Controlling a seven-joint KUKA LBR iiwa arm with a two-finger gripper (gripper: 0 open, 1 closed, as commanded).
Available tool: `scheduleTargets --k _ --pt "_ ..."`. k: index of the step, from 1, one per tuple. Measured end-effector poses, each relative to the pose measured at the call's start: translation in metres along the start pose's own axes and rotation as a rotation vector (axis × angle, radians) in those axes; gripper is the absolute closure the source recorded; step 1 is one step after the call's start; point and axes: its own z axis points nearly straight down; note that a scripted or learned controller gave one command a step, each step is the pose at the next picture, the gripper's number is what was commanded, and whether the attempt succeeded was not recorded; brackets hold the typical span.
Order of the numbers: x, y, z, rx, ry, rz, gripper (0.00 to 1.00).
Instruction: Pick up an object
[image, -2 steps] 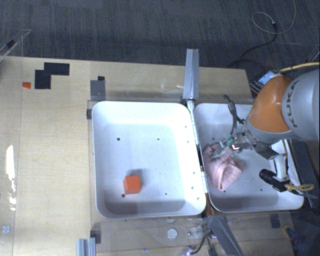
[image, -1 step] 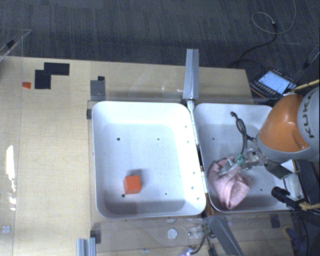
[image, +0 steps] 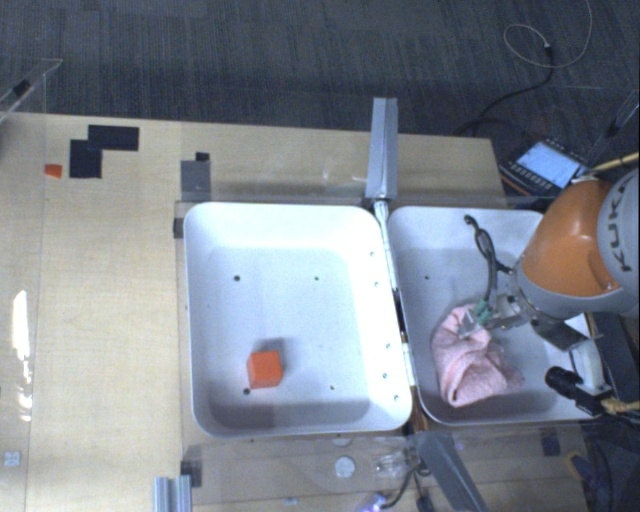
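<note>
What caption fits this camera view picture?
Gripper at a pink cloth in the right bin; orange block in the left.

Left bin holds a block at lower left; right bin holds a cloth, gripper at its upper edge.

Soft pink cloth, matt wooden bench

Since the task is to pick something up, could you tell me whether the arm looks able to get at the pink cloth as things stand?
Probably yes: the hand is right over the pink cloth in the right bin, with nothing lying on the cloth.
</note>
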Motion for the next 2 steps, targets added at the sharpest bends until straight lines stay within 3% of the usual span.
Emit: scheduleTargets --k 1,2 --pt "0.0444 0.0420 -0.0802 0.024 0.007 0.219 1.00" --pt "0.0443 0.0419 -0.0802 0.024 0.007 0.219 0.00"
